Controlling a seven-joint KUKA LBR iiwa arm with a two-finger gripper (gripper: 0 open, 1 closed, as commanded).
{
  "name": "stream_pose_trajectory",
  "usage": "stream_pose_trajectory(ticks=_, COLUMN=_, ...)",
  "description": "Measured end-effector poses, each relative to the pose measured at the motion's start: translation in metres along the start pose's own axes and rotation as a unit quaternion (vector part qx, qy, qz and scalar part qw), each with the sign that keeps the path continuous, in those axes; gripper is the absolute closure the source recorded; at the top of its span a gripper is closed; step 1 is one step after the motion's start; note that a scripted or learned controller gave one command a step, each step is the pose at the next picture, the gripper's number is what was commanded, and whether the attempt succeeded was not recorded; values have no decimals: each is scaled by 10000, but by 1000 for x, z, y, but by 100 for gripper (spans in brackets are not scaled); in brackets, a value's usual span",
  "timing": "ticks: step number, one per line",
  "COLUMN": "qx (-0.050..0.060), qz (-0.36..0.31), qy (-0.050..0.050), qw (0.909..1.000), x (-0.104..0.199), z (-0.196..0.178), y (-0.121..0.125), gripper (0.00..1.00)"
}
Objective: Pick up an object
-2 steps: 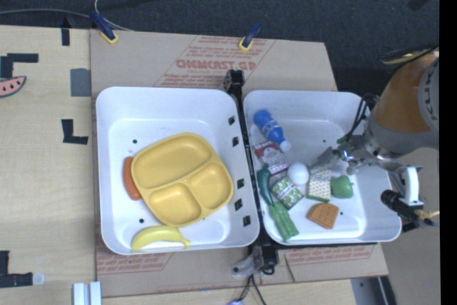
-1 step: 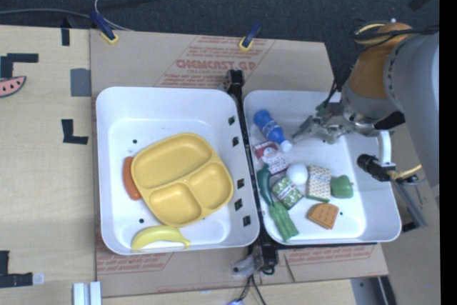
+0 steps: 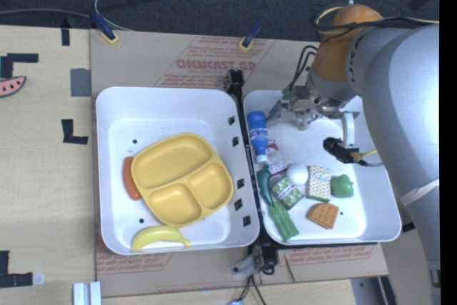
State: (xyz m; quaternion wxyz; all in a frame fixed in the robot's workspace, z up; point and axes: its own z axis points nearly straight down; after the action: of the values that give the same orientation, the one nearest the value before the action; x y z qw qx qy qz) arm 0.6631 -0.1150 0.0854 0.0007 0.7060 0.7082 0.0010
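Blue-capped bottle (image 3: 258, 133) lying flat in the right bin (image 3: 375, 221), hugging its left wall, long axis running up and down the view, blue end pointing toward the far rim, white end toward the pile. Clustering just below it: a white ball (image 3: 297, 174), a green patterned packet (image 3: 286, 191), a dark green stick (image 3: 280, 214), a pale cracker-like square (image 3: 318, 183), a green pepper toy (image 3: 343, 186) and an orange waffle-like piece (image 3: 323, 215). Hovering over the bin's far part, the pincer (image 3: 305, 113), hanging under the orange band; cannot tell whether spread or pressed together. Resting in the left bin (image 3: 114, 107): a yellow divided tray (image 3: 182, 177), overlapping an orange-red piece (image 3: 131, 178), plus a banana (image 3: 159, 238) near the front wall. Both bins sitting on the desk (image 3: 43, 196).
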Motion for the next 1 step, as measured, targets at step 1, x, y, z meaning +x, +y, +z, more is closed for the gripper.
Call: stream_pose_trajectory(ticks=1, qx=4, qz=-4, qy=-21, qw=10000, x=-1, z=-10, y=0, gripper=100)
